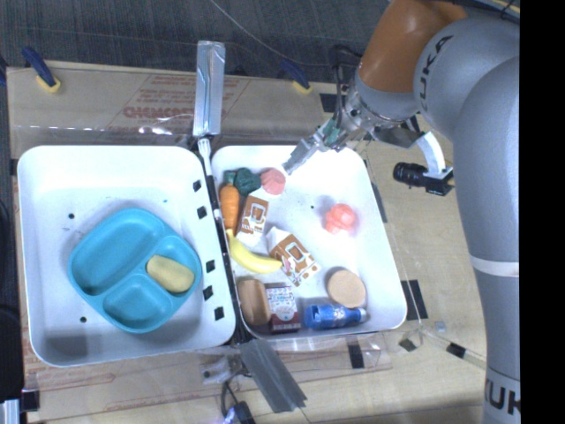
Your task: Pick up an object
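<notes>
The tool (296,159) hangs over the far edge of the right bin (381,237), slanting down from the wrist toward the cluster of things in that bin. Whether it is released or clenched I cannot tell; nothing can be seen caught in it.

The likeliest thing to take is the small pink round piece (274,181), which lies just below the tip. To do this step well, the tool should come straight down over that piece, centred on it, rather than sliding in at the present slant, since a round thing will probably roll away from a glancing touch.

What crowds the approach: a dark green item (244,180) sits touching or almost touching the pink piece on its far side from the tool, and the carrot (229,205) lies just beyond that, along the wall between the bins. A small printed carton (254,215) lies just below them. These leave little room on that side.

Farther off, a pink-orange ball (341,218) stands alone with open floor around it, which looks an easier target. A banana (250,256), second carton (294,261), round brown disc (345,287), blue bottle (334,315) and two more packets fill the near end. The left bin (35,237) holds a blue divided plate (106,263) with a yellow lump (170,273) on it, well apart.
</notes>
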{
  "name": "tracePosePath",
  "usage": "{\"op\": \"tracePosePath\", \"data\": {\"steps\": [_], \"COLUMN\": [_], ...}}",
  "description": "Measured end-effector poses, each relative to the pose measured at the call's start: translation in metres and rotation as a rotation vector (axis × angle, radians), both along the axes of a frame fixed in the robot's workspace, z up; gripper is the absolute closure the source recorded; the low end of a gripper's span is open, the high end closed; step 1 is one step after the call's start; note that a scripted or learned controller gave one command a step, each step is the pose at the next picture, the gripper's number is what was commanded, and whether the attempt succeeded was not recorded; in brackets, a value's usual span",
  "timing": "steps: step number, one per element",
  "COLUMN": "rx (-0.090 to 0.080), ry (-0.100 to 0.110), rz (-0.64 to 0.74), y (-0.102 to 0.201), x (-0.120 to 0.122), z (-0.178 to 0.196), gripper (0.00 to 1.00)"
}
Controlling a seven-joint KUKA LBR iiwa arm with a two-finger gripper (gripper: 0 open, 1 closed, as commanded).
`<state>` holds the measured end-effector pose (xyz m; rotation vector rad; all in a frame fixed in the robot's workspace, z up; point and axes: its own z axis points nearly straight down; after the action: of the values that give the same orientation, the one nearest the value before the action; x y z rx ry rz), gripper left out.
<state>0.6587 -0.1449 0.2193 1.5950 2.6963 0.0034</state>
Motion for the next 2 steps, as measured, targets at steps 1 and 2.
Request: {"op": "tracePosePath", "data": {"steps": [1,2], "rx": [0.003,0.002], "ry": [0.011,0.015], "rz": [0.146,0.082], "y": [0.029,0.003], "x": [-0.002,-0.096], "z": [-0.029,-0.098], "gripper": [0.0,0.0]}}
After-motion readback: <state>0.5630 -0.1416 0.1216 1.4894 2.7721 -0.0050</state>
